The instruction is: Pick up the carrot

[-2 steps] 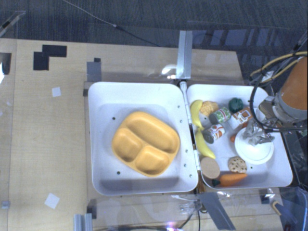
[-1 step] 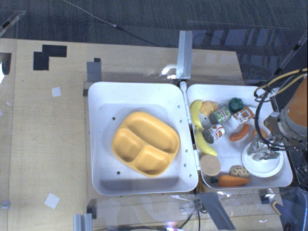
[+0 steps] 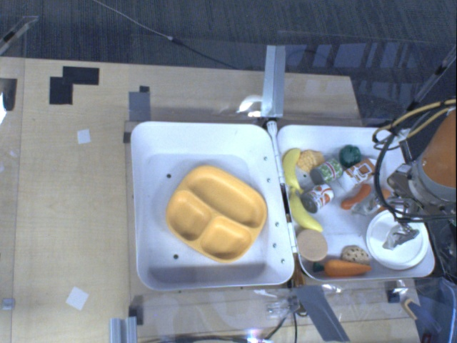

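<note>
Lying along the bottom edge of the right bin [image 3: 428, 269], lower right of the frame, the carrot [image 3: 345, 268] points left to right, untouched.

Hovering at the right edge of the frame, the gripper [image 3: 401, 236] hangs over a white round dish [image 3: 378, 245] just right of and above the carrot; whether its fingers are released or clenched cannot be told, and nothing shows between them. Beside the carrot sit a tan round disc [image 3: 312, 245] and a speckled brown lump [image 3: 354, 254]. Higher in the bin lie a banana [image 3: 294, 191], two small cans [image 3: 319, 198] with labels too small to read, a dark green item [image 3: 350, 155] and an orange-red piece [image 3: 355, 197]. The left bin [image 3: 150, 263] holds a yellow divided tray [image 3: 216, 211]. Black squares [image 3: 71, 83] mark the worktop [image 3: 64, 213] at upper left; no writing is legible.
</note>
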Robot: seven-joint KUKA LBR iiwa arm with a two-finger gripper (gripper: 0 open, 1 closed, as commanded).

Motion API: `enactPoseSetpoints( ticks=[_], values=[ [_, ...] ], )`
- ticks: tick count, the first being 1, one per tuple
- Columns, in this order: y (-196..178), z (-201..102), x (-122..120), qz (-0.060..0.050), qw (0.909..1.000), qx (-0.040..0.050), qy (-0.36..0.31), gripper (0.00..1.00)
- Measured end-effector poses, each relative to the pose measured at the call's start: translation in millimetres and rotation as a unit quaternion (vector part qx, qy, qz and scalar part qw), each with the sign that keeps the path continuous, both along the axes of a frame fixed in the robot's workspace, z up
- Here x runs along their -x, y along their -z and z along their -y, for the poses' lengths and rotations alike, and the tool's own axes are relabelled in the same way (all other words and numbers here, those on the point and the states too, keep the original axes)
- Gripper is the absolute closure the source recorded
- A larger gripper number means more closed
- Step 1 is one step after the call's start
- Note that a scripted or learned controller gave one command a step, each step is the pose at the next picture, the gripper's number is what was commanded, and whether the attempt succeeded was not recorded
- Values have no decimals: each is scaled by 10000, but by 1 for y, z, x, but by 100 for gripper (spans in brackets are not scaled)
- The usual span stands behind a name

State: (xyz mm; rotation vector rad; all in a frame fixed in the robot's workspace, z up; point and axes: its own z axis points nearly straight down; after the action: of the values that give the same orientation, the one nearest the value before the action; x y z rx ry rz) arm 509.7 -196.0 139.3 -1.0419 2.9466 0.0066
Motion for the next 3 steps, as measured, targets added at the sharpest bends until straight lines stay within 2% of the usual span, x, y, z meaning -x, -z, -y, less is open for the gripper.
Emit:
enactPoseSetpoints(
  ticks=[1, 2, 3],
  values=[
    [-9, 9, 13, -31, 9869, 35, 1610, 0],
    [-9, 9, 9, -32, 9718, 24, 2356, 0],
    [-12, 9, 15, -43, 9351, 12, 3545, 0]
  ],
)
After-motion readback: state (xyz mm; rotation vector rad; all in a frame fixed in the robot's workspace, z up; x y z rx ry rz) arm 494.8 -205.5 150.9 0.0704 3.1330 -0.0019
